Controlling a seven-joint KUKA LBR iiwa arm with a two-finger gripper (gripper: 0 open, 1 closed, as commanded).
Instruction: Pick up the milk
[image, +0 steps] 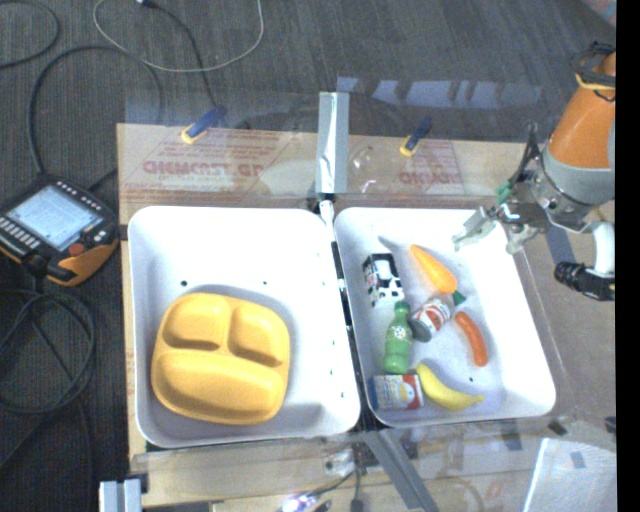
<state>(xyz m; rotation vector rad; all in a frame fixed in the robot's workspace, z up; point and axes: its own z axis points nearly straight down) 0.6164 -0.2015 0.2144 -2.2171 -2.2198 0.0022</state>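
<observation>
White right bin (530, 330) holds the milk (383, 279) (cow-patterned); the claw (497, 226) hovers open, well apart.

Seen from above: two white bins side by side on the surface (240, 165). In the left bin (150, 240), a yellow divided tray (222, 355), lying flat. In the right bin (520, 340), the milk (383, 279) at the far left, black-and-white and lying beside a carrot (434, 268). Nearer: a green bottle (398, 338), a red can (431, 319), a small sausage (474, 340), a banana (447, 389) and a little carton (397, 391). Hung over the bin's far right corner, well apart from the milk, the gripper (490, 225), fingers spread and holding nothing. Left of the surface, on the floor, a handheld pendant (55, 225).
</observation>
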